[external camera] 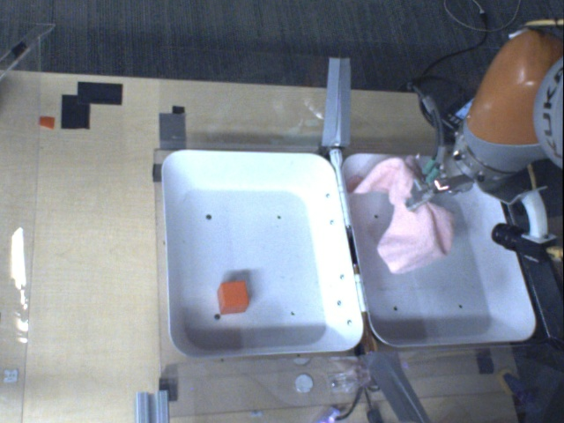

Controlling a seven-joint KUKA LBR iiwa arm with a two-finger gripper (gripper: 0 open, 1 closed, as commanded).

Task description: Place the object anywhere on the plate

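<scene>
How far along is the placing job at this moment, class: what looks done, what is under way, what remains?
Done: nothing is visibly placed, and I see no plate. The orange block lies alone in the left bin. Under way: the gripper is at the pink cloth in the right bin, apparently pinching its upper edge. Left: the carrying and placing.

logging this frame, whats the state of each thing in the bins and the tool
pink cloth: crumpled, in the right bin, top edge at the tool
orange block: resting flat in the left bin, untouched
tool: low over the cloth's upper edge, grip unclear
</scene>
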